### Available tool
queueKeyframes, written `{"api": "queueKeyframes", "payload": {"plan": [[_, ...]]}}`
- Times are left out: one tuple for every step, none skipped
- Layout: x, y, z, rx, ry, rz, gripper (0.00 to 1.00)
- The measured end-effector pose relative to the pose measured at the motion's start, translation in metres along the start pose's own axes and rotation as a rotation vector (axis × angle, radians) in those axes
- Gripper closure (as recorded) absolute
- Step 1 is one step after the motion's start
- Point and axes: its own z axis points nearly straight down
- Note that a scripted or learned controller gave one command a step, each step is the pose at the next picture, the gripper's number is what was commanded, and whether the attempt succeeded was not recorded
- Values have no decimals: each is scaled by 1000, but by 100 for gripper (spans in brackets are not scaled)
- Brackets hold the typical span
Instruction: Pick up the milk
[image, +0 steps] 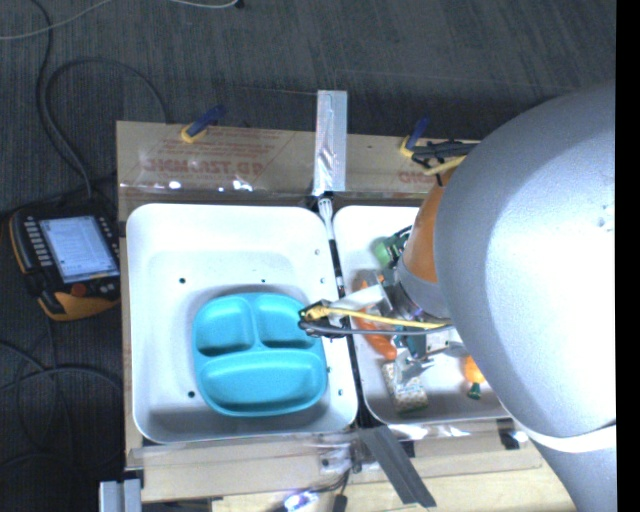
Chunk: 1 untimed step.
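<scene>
Over the right bin (362, 245), the arm's (540, 260) claw (411, 368) points down.

Bright even light, mild glare on white bins (160, 262), near arm (545, 270) out of focus

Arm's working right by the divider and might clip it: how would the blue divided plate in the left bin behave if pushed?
The blue divided plate looks like moulded plastic, so probably stiff and light. It lies flat on the left bin's smooth floor, so it would likely slide, not tip or roll. Its glossy rim may be slippery.
</scene>
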Motion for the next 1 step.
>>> {"api": "queueKeyframes", "payload": {"plan": [[29,-72,0,2,-1,-3,0]]}}
